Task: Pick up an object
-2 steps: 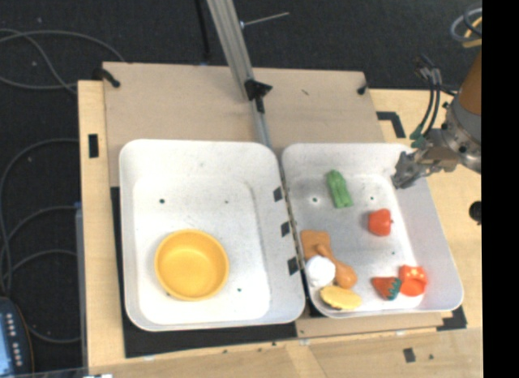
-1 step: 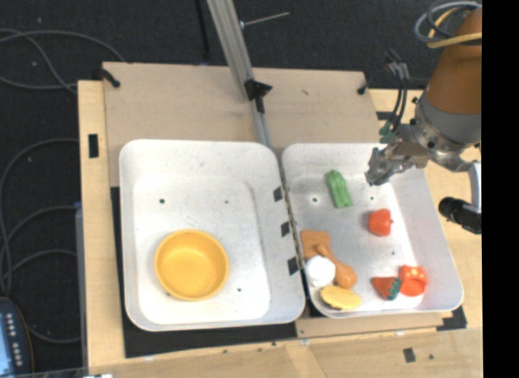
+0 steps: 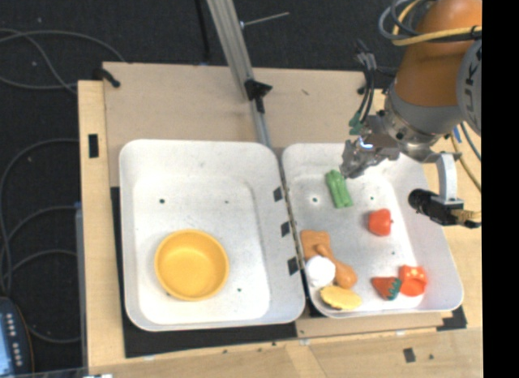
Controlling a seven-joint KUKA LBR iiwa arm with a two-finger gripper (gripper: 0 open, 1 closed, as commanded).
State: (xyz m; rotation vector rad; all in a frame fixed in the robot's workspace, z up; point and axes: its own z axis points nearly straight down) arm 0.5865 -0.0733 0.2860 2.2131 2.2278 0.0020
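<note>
The end effector (image 3: pixel 355 161) hangs over the right bin (image 3: pixel 430 283), just above the green piece (image 3: pixel 339 189) lying near that bin's upper left; whether it touches it, or how it is set, cannot be told

Little writing can be read. At three o'clock, on the grey arm (image 3: pixel 474 68) just below its orange band, part of a dark letter is cut by the frame edge and cannot be made out. No label, brand, number or sign is seen on the two white bins (image 3: pixel 203 153) or the bench (image 3: pixel 162 100).
</note>
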